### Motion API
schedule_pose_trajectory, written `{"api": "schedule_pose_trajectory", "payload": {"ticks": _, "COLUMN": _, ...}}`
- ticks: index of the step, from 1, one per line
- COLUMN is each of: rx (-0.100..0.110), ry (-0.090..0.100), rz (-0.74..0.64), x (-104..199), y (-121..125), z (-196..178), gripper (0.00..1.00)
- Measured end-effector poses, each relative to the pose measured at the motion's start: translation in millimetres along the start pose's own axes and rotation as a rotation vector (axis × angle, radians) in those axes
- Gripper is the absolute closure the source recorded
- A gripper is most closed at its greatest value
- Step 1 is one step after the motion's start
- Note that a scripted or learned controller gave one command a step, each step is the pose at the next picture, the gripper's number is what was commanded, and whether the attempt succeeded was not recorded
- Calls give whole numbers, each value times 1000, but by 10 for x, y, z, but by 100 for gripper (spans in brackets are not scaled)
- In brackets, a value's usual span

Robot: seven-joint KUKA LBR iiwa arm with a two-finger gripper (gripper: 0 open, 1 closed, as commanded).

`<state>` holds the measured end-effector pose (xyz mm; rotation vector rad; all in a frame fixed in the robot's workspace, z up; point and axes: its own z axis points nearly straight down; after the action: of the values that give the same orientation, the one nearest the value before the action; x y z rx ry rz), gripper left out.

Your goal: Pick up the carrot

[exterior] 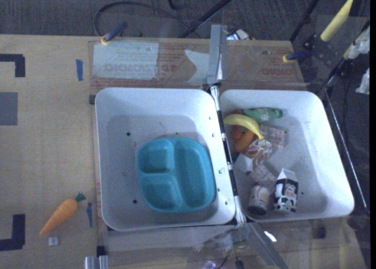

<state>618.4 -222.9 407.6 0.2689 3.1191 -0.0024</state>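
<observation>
Camera view: carrot (59, 215) lies untouched (outside both bins).

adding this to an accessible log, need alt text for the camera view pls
An orange carrot lies on the wooden bench, left of two white bins. The left bin holds a blue divided plate; the right bin holds a banana and small packages.

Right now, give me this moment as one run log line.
carrot: on bench, left of left bin, outside both bins | blue tray: in left bin | right bin: banana, green bottle, milk carton | carrot not picked
</observation>
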Motion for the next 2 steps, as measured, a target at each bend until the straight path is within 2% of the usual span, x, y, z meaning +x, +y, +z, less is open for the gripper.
{"api": "schedule_pose_trajectory", "payload": {"ticks": 1, "rx": -2, "ry": 4, "rz": -252, "x": -26, "y": 23, "z": 1494, "gripper": 0}}
{"api": "schedule_pose_trajectory", "payload": {"ticks": 2, "rx": -4, "ry": 5, "rz": -488, "x": -384, "y": 86, "z": 2864, "gripper": 0}}
